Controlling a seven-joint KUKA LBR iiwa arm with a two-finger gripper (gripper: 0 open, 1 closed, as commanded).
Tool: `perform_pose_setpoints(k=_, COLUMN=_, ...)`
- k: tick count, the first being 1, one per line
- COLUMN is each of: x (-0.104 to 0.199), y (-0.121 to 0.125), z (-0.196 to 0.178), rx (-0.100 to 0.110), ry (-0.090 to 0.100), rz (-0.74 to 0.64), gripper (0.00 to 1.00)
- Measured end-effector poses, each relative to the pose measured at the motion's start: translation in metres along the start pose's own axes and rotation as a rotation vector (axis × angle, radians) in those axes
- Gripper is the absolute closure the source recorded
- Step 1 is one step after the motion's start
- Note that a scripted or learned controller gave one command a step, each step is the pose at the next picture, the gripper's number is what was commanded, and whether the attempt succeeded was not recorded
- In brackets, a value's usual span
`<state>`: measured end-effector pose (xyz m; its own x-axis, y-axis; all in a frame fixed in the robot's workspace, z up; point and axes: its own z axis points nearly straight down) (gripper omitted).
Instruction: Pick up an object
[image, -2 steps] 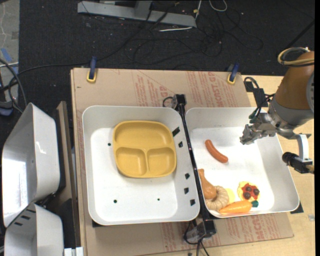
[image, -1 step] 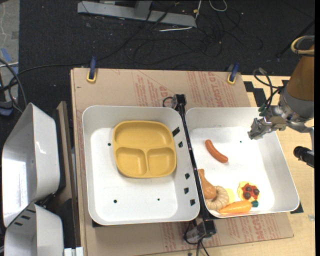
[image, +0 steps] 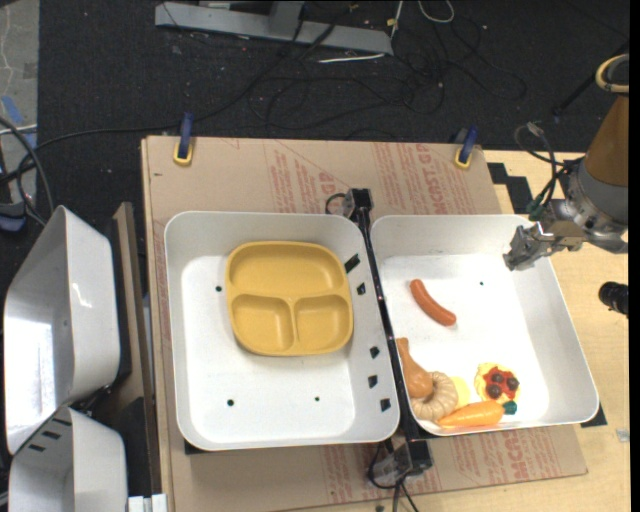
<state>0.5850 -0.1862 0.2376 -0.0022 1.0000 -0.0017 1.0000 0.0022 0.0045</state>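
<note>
We see a brown board surface (image: 300, 170) on a dark floor strewn with cables, carrying two white bins side by side. The left bin (image: 200, 400) holds a yellow divided plate (image: 290, 298). In the right bin (image: 560, 330) a sausage (image: 432, 302) lies near the middle, with a drumstick (image: 415, 372), a carrot (image: 473, 414) and a pizza slice (image: 498, 382) clustered at the near edge. The jaws (image: 524, 250) hang at the right bin's far right rim, well apart from the food; we cannot tell whether they are parted.

Left bin (image: 195, 330): holding a yellow divided plate (image: 290, 298).
Clamps (image: 183, 150): gripping the cardboard sheet's (image: 300, 175) far edge.
Cables (image: 300, 85): trailing across the dark floor.
</note>
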Motion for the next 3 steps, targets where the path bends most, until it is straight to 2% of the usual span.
perform_pose_setpoints(k=2, x=0.111, y=0.027, z=0.003, rx=0.002, ry=0.003, rz=-0.006, gripper=1.00)
perform_pose_setpoints(k=3, x=0.171, y=0.023, z=-0.003, rx=0.004, ry=0.003, rz=-0.006, gripper=1.00)
